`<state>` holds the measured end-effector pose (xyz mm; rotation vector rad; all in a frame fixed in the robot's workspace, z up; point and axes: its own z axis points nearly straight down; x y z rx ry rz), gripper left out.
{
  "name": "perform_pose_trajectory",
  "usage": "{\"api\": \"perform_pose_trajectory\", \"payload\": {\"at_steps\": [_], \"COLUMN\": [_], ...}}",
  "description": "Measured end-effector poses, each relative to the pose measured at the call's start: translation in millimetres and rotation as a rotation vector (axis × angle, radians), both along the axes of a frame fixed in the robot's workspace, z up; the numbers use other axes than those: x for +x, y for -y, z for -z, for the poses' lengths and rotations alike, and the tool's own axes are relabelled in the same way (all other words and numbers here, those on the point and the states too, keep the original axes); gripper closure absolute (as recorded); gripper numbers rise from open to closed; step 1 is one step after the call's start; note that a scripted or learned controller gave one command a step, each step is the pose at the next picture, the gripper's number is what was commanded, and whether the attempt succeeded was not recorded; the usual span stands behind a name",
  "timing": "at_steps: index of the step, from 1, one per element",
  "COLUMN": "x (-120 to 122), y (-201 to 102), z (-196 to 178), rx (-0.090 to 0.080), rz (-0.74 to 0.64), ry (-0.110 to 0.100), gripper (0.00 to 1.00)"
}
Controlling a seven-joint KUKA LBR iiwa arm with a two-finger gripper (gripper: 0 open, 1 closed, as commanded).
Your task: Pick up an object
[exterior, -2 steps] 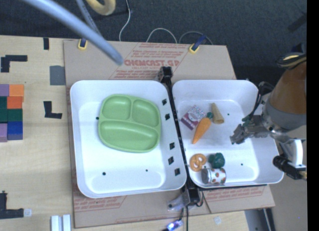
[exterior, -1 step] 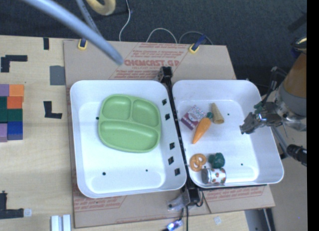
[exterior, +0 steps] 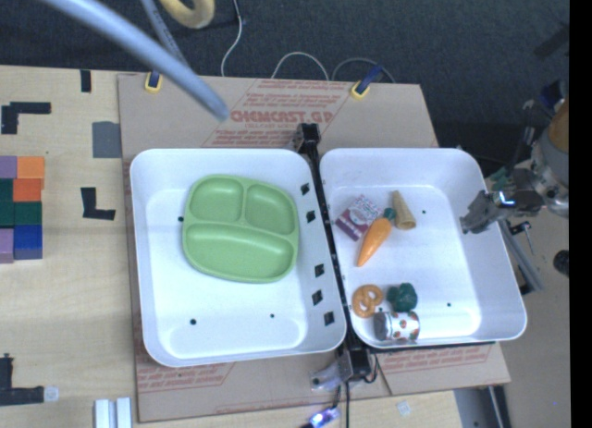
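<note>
I see the toy carrot (exterior: 373, 240) lying in the middle of the right bin (exterior: 462, 260), not picked up yet. My gripper (exterior: 481, 211) waits at that bin's right rim; I cannot tell its fingers' state.

Robotics lab test bench. Evidence: two shallow white bins (exterior: 462, 232) clipped side by side on a printed cardboard sheet (exterior: 277, 112) held by yellow and blue clamps; loose cabling over dark carpet (exterior: 416, 19); toy props, including a plastic carrot (exterior: 373, 238) and a green divided plate (exterior: 241, 229); coloured blocks (exterior: 22, 209) at bench's left edge.
</note>
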<state>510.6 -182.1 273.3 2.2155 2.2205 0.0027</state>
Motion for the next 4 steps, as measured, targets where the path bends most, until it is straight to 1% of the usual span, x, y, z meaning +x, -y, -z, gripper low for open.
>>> {"api": "perform_pose_trajectory", "payload": {"at_steps": [1,2,3,4], "x": [11.0,26.2,50.3,69.2], "y": [-56.6,-99.7,-156.6,-206.1], "z": [15.1,30.9,41.9,35.5], "rx": [0.004,0.002,0.003,0.004], "rz": [-0.005,-0.003,-0.005,-0.005], "ry": [-0.006,-0.007,-0.006,-0.005], "gripper": [1.0,1.0,1.0,1.0]}}
